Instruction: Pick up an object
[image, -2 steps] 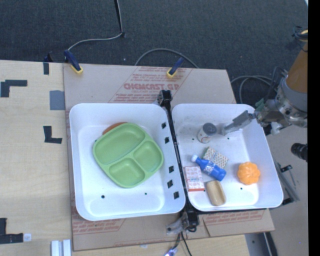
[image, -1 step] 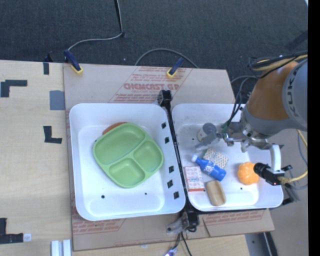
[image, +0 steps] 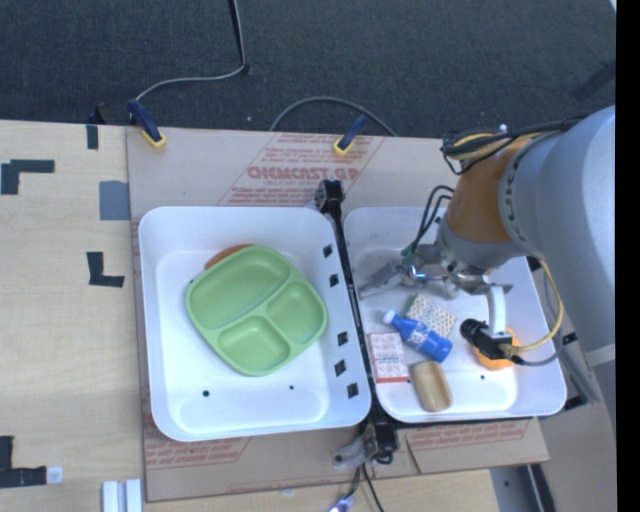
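In right bin (image: 520, 395), hand (image: 385, 278) open, empty

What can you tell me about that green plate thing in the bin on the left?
The green tray is a pale green divided plate, plastic by its look, with rounded corners and three sunken compartments: one long one along the upper side and two smaller ones below it. It lies flat, face up and turned at a slant, in the left bin, roughly in the middle of the floor. Nothing sits in its compartments. An orange-brown thing peeks out from under its upper left edge.
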